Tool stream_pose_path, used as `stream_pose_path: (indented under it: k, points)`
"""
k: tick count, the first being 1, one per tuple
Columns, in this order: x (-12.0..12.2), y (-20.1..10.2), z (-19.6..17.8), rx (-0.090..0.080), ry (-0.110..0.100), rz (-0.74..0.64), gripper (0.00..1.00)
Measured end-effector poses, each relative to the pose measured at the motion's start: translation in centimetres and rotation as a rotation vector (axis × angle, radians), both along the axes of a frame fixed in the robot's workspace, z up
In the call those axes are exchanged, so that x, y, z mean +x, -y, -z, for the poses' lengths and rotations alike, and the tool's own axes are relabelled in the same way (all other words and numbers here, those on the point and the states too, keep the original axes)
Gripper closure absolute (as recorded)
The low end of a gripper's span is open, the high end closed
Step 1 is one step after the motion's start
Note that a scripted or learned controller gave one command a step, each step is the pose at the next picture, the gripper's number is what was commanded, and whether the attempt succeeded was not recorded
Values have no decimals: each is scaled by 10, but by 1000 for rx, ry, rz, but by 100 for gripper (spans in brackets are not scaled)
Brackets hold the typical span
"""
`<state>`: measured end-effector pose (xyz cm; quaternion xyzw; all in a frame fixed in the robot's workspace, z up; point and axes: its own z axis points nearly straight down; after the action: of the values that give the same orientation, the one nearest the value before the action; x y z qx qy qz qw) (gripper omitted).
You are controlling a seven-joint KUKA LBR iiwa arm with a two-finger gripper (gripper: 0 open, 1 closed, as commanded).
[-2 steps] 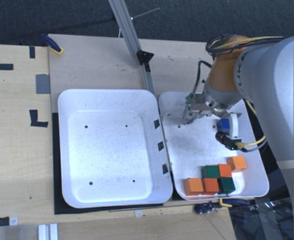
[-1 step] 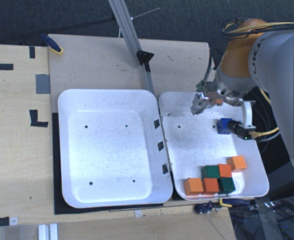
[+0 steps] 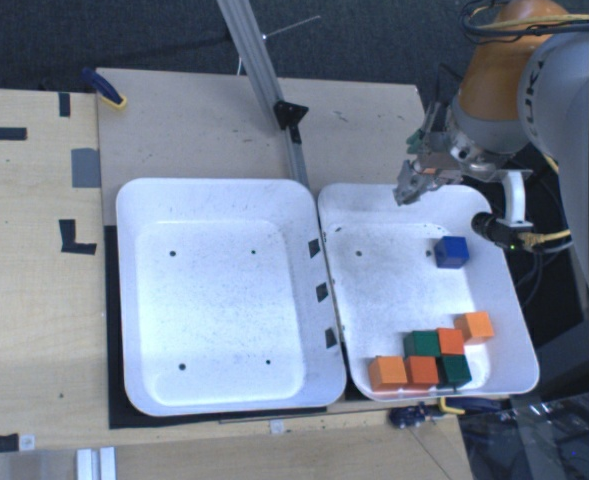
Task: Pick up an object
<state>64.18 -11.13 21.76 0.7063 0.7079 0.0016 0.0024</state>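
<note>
Your gripper (image 3: 411,190) looks pinched narrow with nothing in it, and the blue block (image 3: 451,252) sits just below-right of the fingertips.

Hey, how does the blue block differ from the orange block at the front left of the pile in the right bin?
The blue block stands alone near the right bin's far side; the orange block sits at the near edge, touching another orange block. The blue one lies closer to the gripper; the orange one is farther away. The blue looks slightly smaller. Both are small cubes in the same bin.
</note>
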Motion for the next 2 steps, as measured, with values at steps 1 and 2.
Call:
stream_pose_path:
  k: [1,2]
  points:
    - [1,0,-40,0,-2,0,100]
    - [-18,-47,-26,2,-8,-3,100]
